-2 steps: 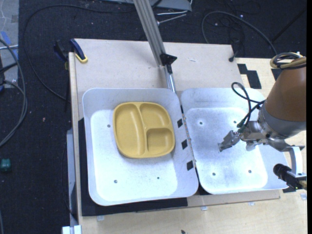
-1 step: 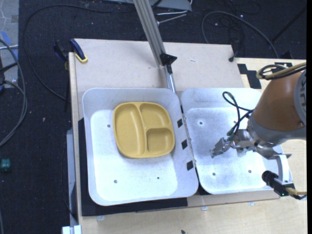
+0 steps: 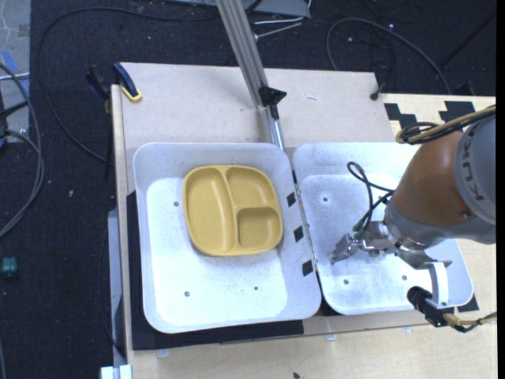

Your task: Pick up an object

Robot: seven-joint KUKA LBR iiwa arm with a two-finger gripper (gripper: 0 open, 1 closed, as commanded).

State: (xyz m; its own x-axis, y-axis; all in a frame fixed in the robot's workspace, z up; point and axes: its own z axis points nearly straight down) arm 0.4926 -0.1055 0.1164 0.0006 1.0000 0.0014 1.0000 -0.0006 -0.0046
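Over the floor of the right bin (image 3: 331, 290), near its left wall, the gripper (image 3: 345, 250) hangs low with its two metal fingers (image 3: 341, 253) pointing left toward the divide between the bins. They look drawn close together at the tips and nothing shows between them; whether they are fully closed I cannot tell at this size. Behind them the wrist is a grey block, and one black cable (image 3: 364, 181) loops up from it across the bin. Above that comes the single orange band (image 3: 430, 181) and then the grey arm (image 3: 481, 172), entering from the right edge.

Two shallow white bins sit side by side on the bench (image 3: 197, 105). One object lies in them: a yellow divided plate (image 3: 233, 209) with three compartments, resting flat in the upper middle of the left bin (image 3: 213, 298), well apart from the gripper and on the other side of the bin walls. Four small black tabs (image 3: 300, 234) mark the seam between the bins.

One metal pole (image 3: 245, 42) slants down from the top to the bins' back edge. One blue and yellow clamp (image 3: 126, 83) grips the bench's far left corner.
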